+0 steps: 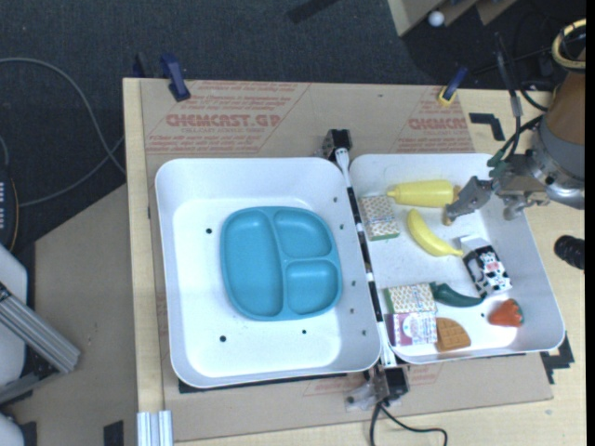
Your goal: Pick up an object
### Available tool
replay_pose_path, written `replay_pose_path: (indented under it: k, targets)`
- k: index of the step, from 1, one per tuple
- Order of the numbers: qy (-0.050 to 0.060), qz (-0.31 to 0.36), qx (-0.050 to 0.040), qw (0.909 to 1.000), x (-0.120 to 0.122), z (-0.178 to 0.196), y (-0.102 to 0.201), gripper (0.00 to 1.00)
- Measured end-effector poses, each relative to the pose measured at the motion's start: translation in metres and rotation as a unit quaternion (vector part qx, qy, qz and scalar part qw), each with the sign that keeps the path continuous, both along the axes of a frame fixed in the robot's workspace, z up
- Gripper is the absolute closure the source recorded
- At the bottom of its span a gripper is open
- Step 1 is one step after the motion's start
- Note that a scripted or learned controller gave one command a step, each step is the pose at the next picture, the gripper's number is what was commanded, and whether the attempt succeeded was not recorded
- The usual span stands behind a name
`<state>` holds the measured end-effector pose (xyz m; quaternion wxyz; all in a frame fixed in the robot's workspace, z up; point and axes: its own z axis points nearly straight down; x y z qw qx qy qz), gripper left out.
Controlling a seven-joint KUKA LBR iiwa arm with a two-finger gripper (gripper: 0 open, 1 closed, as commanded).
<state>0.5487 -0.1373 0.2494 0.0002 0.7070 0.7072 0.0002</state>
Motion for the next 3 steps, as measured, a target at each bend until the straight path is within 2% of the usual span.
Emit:
replay_pose_path:
  k: [1, 2, 3]
  targets:
    - [0.003, 0.0, 0.0009, 1.0, 0.046, -0.121, 0.042, 0.0]
    - [0.0, 0.0, 0.0015, 1.0, 0.055, -0.162, 0.025, 0.0]
    - [-0.003, 0.0, 0.0015, 1.0, 0.056, -0.15, 0.026, 1.0]
